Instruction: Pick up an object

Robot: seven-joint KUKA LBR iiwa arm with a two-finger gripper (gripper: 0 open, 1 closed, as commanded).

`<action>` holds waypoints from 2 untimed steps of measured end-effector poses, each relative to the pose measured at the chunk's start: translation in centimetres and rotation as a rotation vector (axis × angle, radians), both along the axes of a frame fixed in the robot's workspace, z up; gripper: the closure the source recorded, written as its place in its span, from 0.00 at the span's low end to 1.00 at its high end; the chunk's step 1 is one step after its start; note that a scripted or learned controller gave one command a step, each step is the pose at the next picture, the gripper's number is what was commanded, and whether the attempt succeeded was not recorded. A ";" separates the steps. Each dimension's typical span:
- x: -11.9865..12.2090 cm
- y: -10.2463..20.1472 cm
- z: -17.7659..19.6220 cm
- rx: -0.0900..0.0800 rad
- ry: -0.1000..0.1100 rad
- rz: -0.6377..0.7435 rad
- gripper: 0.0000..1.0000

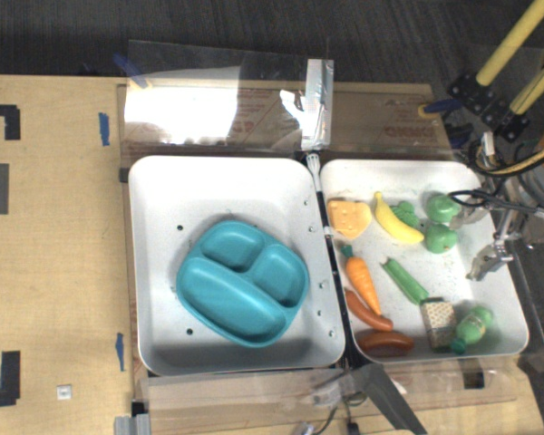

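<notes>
The right bin [517, 320] holds several toy foods. An orange wedge [349, 217] and a yellow banana [396, 222] lie at the back, next to two green pieces [442, 208] [439, 238]. A carrot [362, 281] and a green pod [404, 280] lie in the middle. At the front are a red sausage [367, 311], a brown sausage [385, 340], a tan block [438, 315] and a green ball [471, 326]. My gripper [486, 261] hangs at the bin's right side, right of the green pieces, touching no toy.
The left bin [154, 198] carries a teal divided plate [243, 282]. A clear plastic sheet and a taped metal strip [317, 102] stand behind the bins. Cables and yellow bars [512, 43] crowd the upper right corner. Cardboard bench [45, 243] extends to the left.
</notes>
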State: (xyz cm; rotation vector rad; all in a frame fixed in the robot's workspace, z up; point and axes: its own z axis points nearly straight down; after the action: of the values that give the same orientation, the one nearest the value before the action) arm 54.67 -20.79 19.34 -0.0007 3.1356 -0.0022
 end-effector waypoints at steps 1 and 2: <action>4.6 0.2 -9.4 0.001 0.003 0.229 0.00; 5.0 6.6 -10.4 -0.001 -0.005 0.310 0.00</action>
State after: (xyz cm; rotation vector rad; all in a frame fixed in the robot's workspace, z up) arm 59.70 -14.14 8.92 -0.4844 3.0923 -0.0020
